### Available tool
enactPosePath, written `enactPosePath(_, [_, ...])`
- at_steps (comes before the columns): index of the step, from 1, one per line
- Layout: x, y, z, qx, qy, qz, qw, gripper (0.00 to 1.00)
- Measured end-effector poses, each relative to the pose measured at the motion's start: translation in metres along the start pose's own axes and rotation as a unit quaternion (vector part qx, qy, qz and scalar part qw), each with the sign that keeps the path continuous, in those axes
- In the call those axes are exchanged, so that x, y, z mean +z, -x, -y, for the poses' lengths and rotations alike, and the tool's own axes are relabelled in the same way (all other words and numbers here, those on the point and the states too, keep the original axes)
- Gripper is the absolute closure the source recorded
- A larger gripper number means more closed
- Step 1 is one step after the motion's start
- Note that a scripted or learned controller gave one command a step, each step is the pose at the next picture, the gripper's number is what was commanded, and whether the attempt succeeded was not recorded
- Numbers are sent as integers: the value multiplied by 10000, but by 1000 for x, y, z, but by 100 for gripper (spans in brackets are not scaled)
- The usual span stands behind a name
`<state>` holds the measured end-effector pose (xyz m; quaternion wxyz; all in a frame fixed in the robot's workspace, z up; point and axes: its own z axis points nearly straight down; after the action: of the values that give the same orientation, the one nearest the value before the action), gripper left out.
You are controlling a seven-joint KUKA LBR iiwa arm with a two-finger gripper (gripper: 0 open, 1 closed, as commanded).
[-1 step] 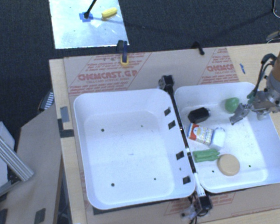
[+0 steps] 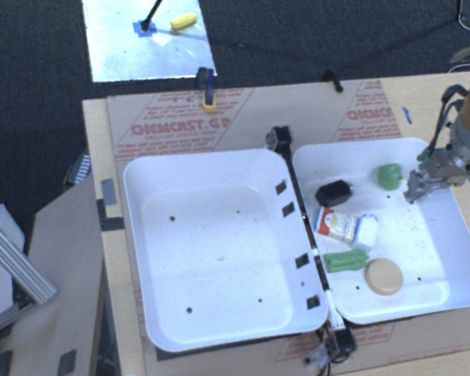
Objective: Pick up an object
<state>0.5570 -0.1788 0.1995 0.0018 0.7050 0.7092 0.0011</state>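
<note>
The right bin (image 2: 461, 284) holds several objects: a black block (image 2: 333, 191), a green ball-like piece (image 2: 390, 175), a red, white and blue package (image 2: 344, 227), a green bar (image 2: 345, 260) and a tan round disc (image 2: 383, 276). My gripper (image 2: 417, 187) hangs over the right side of this bin, just right of and slightly below the green ball-like piece. Nothing shows between its fingertips. The arm enters from the right edge, grey with an orange band.
The left bin (image 2: 161, 318) sits beside the right one, divided by a rim with black clips (image 2: 292, 210). A metal sheet (image 2: 118, 53) with a yellow item lies at the back. Cables run at the right edge.
</note>
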Motion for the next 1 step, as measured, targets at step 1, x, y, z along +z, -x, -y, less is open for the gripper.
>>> enactPosePath(1, [69, -23, 19, 20, -44, -17, 10000, 100])
